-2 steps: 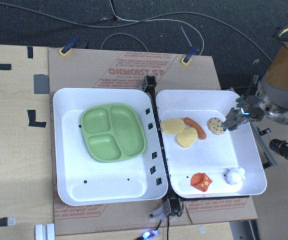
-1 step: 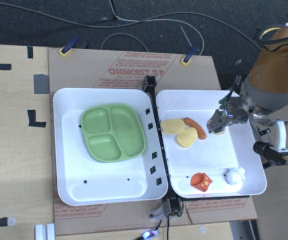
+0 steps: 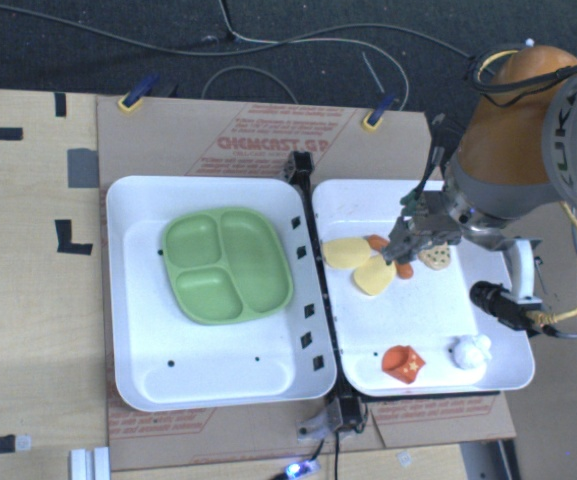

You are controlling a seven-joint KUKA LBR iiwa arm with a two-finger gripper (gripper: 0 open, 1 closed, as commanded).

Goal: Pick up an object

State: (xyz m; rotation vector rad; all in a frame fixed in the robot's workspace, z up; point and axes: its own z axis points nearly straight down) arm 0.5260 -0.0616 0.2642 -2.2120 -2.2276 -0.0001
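A dark carpeted floor (image 3: 298, 8) w/ loose black cables (image 3: 268, 38) is seen at the top; below it a light wooden bench (image 3: 28, 298) is covered by a brown cardboard sheet (image 3: 268, 143), clipped at the far edge by two blue-and-yellow clamps (image 3: 138, 92).

Two shallow white bins are set side by side on the cardboard. In the left bin (image 3: 138, 368) a green divided plate (image 3: 228, 265) w/ three compartments is laid flat, toward the bin's far half.

In the right bin (image 3: 498, 373) several small items are scattered. Two pale yellow flat pieces (image 3: 346, 254) are found near the bin's centre-left, just touching each other. An orange-red piece (image 3: 377, 242) lies just beside them, partly hidden by the gripper. A round tan cookie-like item (image 3: 434, 257) w/ dark specks is seen just to the right of the gripper. A red object (image 3: 403, 363) rests near the front edge, and a small white crumpled object (image 3: 470, 350) is near it, toward the front-right corner.

The arm (image 3: 513, 138), grey w/ an orange band, is reached in from the right. The gripper (image 3: 400, 255) is positioned low over the cluster of yellow and orange-red pieces. Its dark fingers are blurred against the items beneath, so their opening cannot be told, nor whether anything is held betw. them. A black cable end (image 3: 498, 303) hangs by the arm's lower side.
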